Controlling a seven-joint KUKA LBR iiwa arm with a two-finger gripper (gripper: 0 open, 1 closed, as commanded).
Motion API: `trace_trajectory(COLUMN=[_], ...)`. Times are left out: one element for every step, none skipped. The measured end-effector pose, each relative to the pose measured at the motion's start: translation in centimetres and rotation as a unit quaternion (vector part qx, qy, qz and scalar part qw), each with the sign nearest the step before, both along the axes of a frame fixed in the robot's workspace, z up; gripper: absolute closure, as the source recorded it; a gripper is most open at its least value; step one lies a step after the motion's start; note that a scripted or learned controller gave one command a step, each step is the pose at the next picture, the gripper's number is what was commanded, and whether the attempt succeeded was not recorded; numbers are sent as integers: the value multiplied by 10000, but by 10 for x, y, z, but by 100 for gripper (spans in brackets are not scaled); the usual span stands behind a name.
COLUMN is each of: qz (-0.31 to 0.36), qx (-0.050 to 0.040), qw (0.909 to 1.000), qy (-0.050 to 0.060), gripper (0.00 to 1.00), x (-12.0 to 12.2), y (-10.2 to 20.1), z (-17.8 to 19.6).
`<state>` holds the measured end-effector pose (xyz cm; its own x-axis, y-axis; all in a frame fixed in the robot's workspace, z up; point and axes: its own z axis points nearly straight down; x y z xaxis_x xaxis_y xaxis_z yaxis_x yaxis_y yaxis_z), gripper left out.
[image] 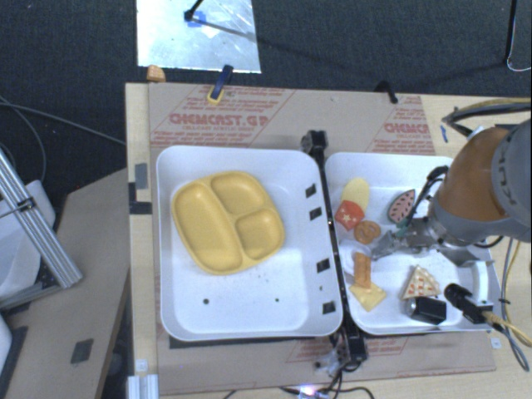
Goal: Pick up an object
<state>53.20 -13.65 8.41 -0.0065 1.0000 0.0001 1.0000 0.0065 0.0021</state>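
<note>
Several small toy foods lie around the gripper (pixel 384 246) in the right bin (pixel 391 166). Its fingers look nearly pressed together, pinching nothing. Just beyond the tips sits the round orange piece (pixel 366 232), probably light, stiff, slick plastic; grasp across its rim.

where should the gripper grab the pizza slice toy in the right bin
Probably across the pizza slice near its wide crust end, coming straight down. It lies flat with its point toward the bin's far side, and bare bin floor on its left leaves room for a finger.
</note>
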Motion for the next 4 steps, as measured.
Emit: trace_trajectory(qz=[17,30,-1,15], qx=[5,10,8,2], qw=[10000,10000,10000,10000], qy=[-17,-56,25,-11], gripper=[0,0,0,100], x=[27,82,21,24], y=[56,121,145,143], z=[33,106,100,111])
